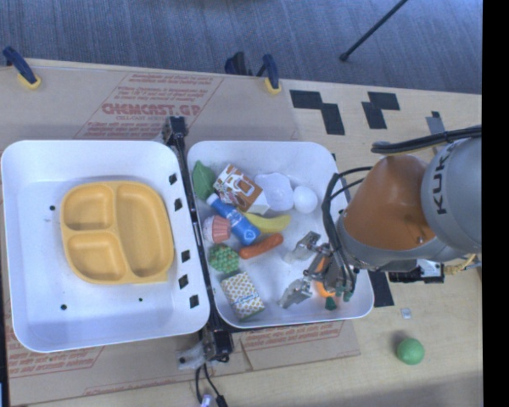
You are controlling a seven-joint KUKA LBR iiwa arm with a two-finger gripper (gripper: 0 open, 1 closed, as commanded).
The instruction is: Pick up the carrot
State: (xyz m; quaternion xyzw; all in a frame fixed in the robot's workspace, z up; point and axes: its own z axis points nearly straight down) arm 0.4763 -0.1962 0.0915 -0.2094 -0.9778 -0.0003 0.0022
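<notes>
You see the carrot (261,246) lying flat near the middle of the right bin (343,161), just below the banana (270,223) and beside the green ball (224,259). The gripper (302,270) hangs low by that bin's right wall, its fingers spread apart with nothing between them, close to the carrot's right end but not touching it.

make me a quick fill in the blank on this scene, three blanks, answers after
1. The yellow divided tray lies in the ____ bin.
2. The carrot lies just below the yellow ____.
3. The ball on the bench outside the bins is ____ in colour.
4. The gripper hangs over the ____ bin.

Missing words: left; banana; green; right
</notes>
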